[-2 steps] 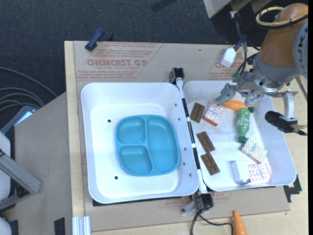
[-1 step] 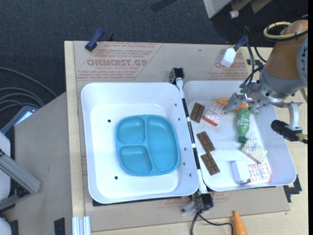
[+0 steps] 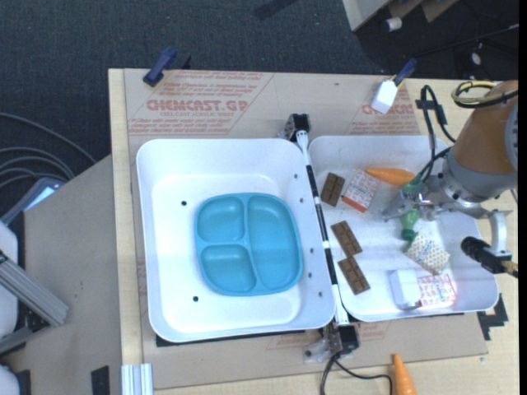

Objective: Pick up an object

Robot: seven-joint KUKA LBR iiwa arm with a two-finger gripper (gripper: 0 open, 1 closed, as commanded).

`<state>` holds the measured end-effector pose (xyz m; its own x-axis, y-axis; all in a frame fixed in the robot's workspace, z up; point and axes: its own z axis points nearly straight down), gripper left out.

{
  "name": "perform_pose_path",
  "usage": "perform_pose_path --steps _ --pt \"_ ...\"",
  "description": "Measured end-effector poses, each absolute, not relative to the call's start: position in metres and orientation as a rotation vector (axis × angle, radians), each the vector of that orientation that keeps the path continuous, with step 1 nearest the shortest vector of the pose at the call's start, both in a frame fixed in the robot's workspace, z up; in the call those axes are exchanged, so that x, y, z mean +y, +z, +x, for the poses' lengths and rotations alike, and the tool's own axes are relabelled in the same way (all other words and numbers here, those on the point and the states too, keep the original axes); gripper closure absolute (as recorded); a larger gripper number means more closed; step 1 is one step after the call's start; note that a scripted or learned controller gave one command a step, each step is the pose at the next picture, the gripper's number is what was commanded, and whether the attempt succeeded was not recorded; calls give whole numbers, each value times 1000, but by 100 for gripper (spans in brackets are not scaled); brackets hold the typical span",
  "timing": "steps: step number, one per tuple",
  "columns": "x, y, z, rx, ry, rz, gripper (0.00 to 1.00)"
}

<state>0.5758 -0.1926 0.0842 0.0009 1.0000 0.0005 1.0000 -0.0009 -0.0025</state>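
I'm lowering onto the small green object (image 3: 408, 225) in the right bin (image 3: 370, 307), near the tabletop's right edge. I can't tell my jaws' state; next I close and lift.

My arm (image 3: 486, 151) is grey with an orange band, over two white bins (image 3: 165, 220). The left one holds a light blue divided plate (image 3: 247, 243); the right holds three brown bars (image 3: 346, 239), an orange carrot (image 3: 390, 174), a green piece (image 3: 408, 220) and a red-and-white patterned packet (image 3: 434, 288).

left bin (image 3: 156, 220): blue divided tray (image 3: 247, 243) | bench (image 3: 206, 105): blue clamp (image 3: 160, 67)
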Motion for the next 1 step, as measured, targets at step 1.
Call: perform_pose_path --steps 1 --pt "-192 95 577 -2220 0 -2221 100"
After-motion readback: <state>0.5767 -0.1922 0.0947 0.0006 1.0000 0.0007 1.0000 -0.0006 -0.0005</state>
